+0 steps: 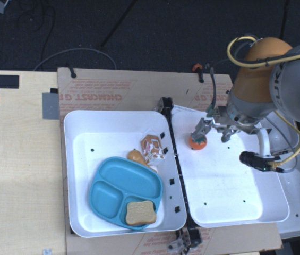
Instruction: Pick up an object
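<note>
Item: small orange-red object [197,141], lying in the right bin [245,206], far-left part, near the divider. Gripper [214,130]: hanging over the same bin, just right of the object; one finger is reaching down beside it, the jaws are standing spread, nothing sitting between them. Left bin [78,142]: holding a blue compartment tray [119,187] with a bread slice [140,212] in its near section; a wrapped snack [152,146] and a small yellow-brown piece [135,156] are lying at the tray's far edge.
</note>
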`<state>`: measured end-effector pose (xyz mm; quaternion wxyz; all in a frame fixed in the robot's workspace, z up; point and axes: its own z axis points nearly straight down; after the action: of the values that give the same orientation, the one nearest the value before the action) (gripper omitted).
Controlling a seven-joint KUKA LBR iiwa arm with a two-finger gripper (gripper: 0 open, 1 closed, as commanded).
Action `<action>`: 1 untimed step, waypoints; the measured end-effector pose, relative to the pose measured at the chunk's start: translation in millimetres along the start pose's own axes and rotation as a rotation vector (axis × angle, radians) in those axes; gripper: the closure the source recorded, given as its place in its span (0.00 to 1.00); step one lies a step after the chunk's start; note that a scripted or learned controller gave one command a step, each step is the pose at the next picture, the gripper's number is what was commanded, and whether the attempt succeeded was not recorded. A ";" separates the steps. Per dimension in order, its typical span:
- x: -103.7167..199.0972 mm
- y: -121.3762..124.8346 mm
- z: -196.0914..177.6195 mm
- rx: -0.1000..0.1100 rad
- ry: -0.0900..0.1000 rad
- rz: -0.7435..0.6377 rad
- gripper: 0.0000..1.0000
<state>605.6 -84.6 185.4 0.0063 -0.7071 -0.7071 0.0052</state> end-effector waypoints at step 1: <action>-0.2 2.8 -8.6 -0.013 -0.001 -0.001 0.00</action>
<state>608.5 -84.8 194.0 0.0016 -0.7066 -0.7076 0.0010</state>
